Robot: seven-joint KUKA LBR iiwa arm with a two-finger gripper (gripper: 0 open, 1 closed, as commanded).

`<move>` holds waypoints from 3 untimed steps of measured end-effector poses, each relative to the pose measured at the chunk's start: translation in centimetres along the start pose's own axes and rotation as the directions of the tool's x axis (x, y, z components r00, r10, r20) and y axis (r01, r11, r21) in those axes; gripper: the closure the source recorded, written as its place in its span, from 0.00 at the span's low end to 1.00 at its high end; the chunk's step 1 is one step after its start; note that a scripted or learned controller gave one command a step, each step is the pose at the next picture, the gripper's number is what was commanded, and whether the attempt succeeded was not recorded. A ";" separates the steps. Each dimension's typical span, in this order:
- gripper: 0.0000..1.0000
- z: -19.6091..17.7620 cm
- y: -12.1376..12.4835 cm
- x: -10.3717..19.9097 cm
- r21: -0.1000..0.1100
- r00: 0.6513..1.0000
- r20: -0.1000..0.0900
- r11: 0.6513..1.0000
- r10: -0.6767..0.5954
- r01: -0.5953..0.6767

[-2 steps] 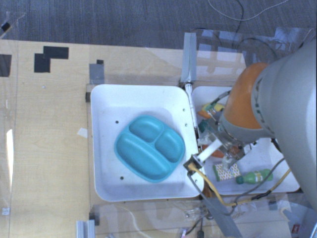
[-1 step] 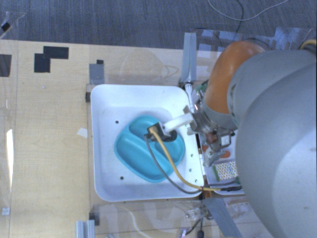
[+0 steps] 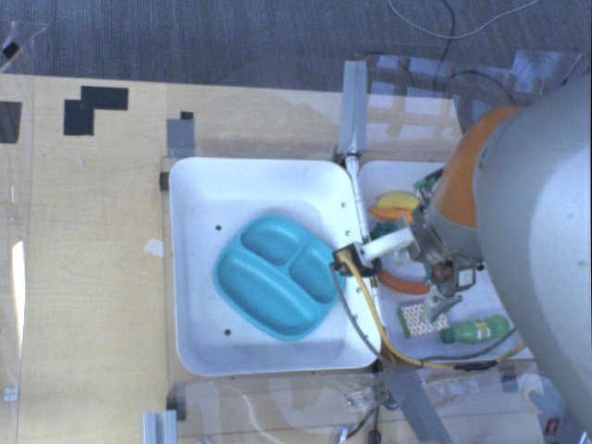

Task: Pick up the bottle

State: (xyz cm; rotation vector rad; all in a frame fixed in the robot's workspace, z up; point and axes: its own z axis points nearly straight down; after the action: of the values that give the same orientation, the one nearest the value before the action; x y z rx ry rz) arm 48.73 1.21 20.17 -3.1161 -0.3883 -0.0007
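- The grey arm is the nearest thing to the camera; it bulks large over the right side, with its orange band just above the wrist.
- At far left the bench is pale wood, bearing black square marks near its back edge; beyond that edge lies dark grey carpet.
- The left white bin holds a blue divided plate, lying flat and set at a slant, in the middle-right of the bin.
- A metal rail runs back from the seam between the two bins, and a thin white cable loops over the carpet behind.
- At the seam, yellow and black cables curve down toward the front of the bench.
- The right white bin holds a yellow and orange item near its back and an orange-red curved piece lower down.
- The gripper hangs over the right bin above a small patterned card; its fingers look parted, with nothing between them.
- The bottle, green with a yellow label, lies on its side near the front of the right bin, just right of the card and apart from the fingers.
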 end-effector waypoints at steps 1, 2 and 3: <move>0.00 1.7 7.5 4.8 -0.001 1.000 0.000 1.000 0.002 -0.002; 0.00 -7.6 3.6 8.8 0.000 1.000 -0.003 1.000 0.027 -0.027; 0.00 1.1 3.8 0.5 0.000 1.000 0.000 1.000 0.018 -0.018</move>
State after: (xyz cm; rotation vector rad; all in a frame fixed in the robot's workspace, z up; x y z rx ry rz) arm 50.12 -2.37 19.03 -3.1193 -0.3605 -0.0007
